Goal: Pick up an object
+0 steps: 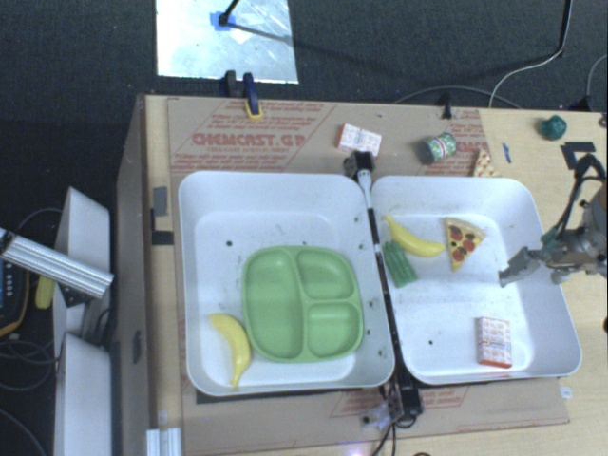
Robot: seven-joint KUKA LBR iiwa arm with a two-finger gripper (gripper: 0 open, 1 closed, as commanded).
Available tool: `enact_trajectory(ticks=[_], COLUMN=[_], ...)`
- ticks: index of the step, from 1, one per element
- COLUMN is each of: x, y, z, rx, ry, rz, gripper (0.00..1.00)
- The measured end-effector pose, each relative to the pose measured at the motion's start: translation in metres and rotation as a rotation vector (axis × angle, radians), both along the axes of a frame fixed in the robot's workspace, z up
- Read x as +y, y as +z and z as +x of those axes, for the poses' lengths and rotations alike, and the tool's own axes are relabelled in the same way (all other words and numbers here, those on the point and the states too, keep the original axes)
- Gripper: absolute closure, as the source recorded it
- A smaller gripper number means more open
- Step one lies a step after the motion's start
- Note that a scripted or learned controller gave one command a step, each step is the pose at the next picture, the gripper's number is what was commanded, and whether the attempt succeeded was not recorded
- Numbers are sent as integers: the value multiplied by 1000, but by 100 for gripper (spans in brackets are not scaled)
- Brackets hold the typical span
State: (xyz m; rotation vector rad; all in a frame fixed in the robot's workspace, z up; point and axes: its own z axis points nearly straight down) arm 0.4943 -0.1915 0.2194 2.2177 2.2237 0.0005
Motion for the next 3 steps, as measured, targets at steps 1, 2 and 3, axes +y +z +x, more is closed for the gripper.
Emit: enact_trajectory(ticks=[1,2,3], x=[52,18,36], y=[-46,-102,-130], z=[42,140,142], rx=[1,1,-8], ry=[1,1,2], rz=[1,0,-5], gripper=[0,0,0])
